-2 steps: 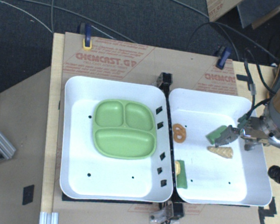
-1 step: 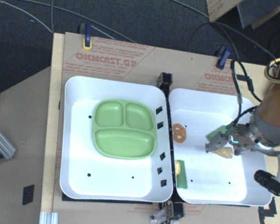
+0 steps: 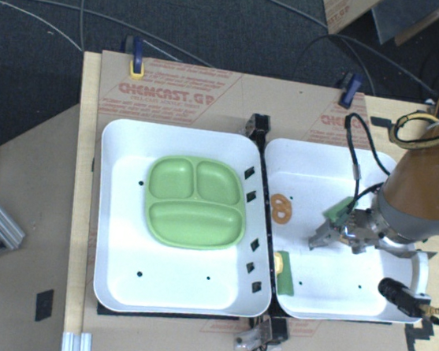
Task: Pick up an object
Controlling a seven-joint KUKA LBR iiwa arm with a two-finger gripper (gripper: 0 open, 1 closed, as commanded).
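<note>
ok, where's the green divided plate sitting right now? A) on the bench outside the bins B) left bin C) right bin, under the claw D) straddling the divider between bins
B: the green divided plate lies flat inside the left bin, while the claw is over the right bin with the pretzel.

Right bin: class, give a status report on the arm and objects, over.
Gripper low over right bin. Pretzel and green block lie apart from it, unheld. Nothing blocking.
</note>
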